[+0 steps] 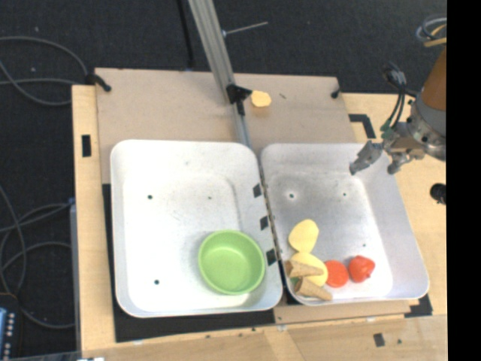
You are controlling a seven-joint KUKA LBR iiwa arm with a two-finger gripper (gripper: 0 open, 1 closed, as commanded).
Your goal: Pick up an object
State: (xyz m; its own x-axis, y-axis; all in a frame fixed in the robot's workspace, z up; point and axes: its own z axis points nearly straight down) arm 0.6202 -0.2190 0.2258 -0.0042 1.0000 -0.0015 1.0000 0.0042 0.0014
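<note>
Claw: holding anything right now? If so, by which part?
Nothing is held. The claw hangs open over the right bin's upper right corner, with no item between its fingers. The food pieces lie at that bin's near edge, apart from it.

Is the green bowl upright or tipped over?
Upright: the green bowl sits in the left bin with its round opening facing up.

- Dark, near-black carpeted floor (90, 21) surrounds the bench, with thin black cables (30, 59) looping across it on the left.
- Pale wooden bench top (161, 107).
- Slanted grey aluminium mounting rail (212, 36) rising from the bench's far edge.
</note>
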